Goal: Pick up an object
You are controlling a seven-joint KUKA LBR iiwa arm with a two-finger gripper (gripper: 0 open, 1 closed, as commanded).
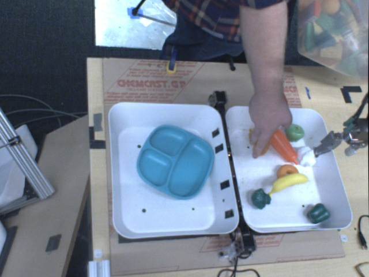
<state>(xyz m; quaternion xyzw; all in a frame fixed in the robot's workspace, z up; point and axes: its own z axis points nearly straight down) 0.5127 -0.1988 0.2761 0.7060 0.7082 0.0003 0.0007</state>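
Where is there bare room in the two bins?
Left bin: bare strips around the blue plate, widest along its front edge. Right bin: bare floor front-left, left of the banana. Crowded mid-right, around the hand, carrot and end effector.

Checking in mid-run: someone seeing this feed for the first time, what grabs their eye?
A person's hand reaching down into the right bin, fingers among the toy food beside the orange carrot. Next, the big blue divided plate lying alone in the left bin. The gripper sits at the right bin's far right edge, near the carrot.
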